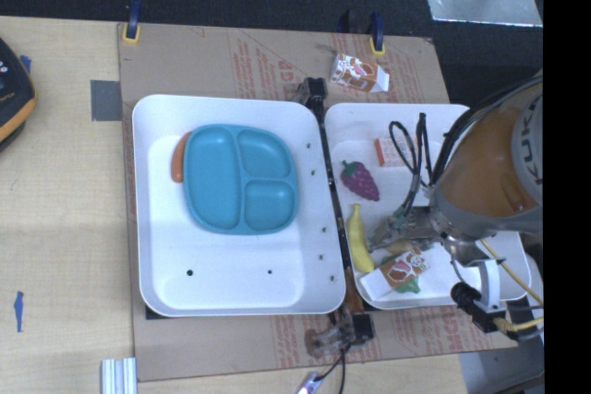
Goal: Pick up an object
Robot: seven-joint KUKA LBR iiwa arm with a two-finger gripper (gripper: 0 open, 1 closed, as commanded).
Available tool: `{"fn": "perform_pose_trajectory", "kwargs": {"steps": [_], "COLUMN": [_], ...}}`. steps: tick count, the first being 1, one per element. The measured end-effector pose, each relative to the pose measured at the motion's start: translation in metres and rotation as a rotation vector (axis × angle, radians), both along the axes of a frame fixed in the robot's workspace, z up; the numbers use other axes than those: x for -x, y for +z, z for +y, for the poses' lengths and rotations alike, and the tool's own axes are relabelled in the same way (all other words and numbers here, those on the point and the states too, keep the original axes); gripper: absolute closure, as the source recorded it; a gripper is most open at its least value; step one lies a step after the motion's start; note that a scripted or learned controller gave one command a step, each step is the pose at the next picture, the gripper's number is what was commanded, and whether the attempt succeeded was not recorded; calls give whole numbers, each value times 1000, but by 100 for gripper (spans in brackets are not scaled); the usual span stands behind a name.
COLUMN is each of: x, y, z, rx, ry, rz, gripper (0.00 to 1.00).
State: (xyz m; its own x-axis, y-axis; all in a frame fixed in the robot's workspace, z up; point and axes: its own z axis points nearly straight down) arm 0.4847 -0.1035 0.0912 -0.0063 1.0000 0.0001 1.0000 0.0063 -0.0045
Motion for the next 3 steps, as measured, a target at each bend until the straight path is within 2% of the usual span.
{"fn": "perform_pose_trajectory", "kwargs": {"steps": [1, 2, 3], "x": [0, 0, -63], "y": [10, 10, 1], "z": [-1, -1, 8], "rx": [1, 1, 1], "ry": [4, 4, 0], "rz": [1, 1, -2], "gripper": [100, 0, 0]}}
